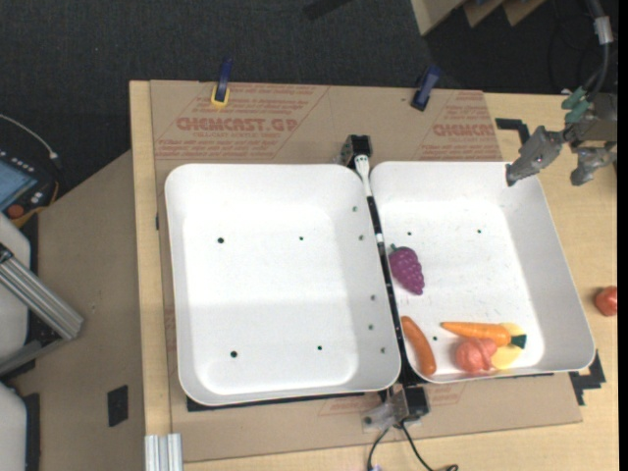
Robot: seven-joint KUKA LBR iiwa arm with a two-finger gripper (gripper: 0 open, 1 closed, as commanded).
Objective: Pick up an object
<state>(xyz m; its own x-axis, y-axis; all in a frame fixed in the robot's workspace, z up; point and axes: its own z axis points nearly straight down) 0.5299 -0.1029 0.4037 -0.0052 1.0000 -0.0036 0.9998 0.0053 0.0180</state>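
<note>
The gripper [555, 161] hangs at the far right corner of the right bin [471, 204], above the rim and well apart from everything it might pick up; its two fingers are spread, with nothing between them. The candidates all lie in the near half of that bin: a purple bunch of grapes [406, 269] just beside the divider [378, 253] between the bins, an orange sausage-shaped piece [418, 345] tucked against the same wall near the front corner, a carrot [477, 331] lying flat, and a pink piece [473, 356] touching a small yellow piece [504, 358]. The left bin [265, 273] holds nothing to grasp. Risks, as judged: the carrot, pink and yellow pieces are crowded, so a descent there could close on two items or nudge one aside and come up bare. The grapes and the sausage-shaped piece sit so close to the divider that one finger may land on the wall instead of beside the item. The carrot's smooth taper could slip out of a pinch taken near its tip. Finger height over the rim is hard to read from this slanted view.
</note>
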